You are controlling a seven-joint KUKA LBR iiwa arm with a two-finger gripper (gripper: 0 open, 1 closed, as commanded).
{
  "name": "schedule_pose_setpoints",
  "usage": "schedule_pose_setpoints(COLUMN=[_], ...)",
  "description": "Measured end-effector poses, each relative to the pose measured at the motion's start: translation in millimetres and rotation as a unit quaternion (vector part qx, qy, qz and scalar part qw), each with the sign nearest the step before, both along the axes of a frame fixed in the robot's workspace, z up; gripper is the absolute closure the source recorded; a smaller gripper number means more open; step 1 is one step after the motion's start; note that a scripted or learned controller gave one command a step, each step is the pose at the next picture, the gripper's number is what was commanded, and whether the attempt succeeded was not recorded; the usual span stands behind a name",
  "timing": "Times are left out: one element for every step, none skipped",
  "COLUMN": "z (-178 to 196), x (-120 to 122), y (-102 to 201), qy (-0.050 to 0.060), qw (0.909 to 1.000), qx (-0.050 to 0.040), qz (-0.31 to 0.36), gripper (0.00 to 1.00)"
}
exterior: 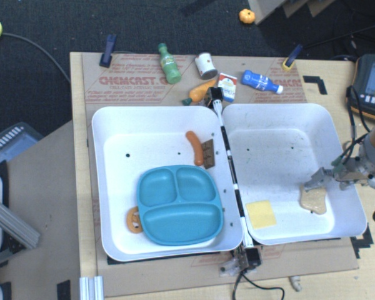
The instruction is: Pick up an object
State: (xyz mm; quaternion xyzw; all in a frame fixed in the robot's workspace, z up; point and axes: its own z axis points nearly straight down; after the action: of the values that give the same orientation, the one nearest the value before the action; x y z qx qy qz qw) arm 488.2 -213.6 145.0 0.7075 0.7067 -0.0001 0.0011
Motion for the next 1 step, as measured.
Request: schedule_pose_setpoints(z=[-60.8], x=[-9.5], y=[10.3], qy=[0.001], qw=[1.0000], qx=[0.0013], qz=[0.000], gripper=[0.00])
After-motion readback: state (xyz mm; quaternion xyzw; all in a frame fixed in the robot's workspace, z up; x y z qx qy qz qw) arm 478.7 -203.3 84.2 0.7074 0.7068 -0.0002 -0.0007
